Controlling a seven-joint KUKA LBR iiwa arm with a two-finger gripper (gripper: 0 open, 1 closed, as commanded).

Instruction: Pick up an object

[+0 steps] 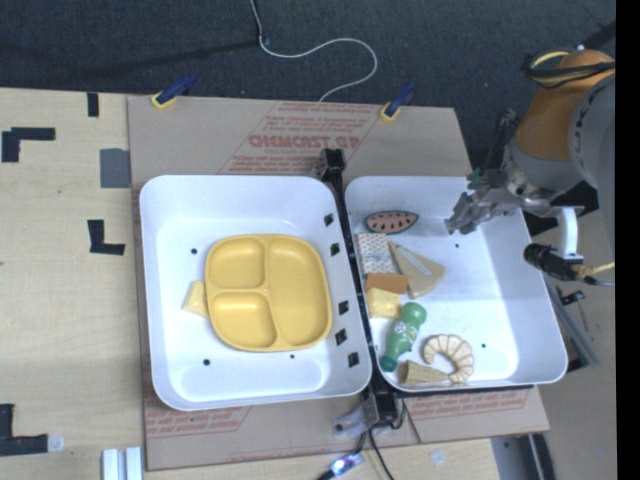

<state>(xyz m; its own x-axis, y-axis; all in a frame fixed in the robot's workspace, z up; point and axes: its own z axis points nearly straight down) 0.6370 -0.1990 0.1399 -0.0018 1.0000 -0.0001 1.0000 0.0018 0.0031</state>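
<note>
Gripper (464, 218) sits at the upper right of the right bin (520, 298); whether it is open cannot be told, and nothing shows in its grasp. Objects lie along that bin's left side: a watermelon slice (390, 222), sandwich wedge (415, 270), green bottle (401, 332) and croissant (449, 354). A yellow divided plate (268, 291) occupies the left bin (165, 258).
</note>
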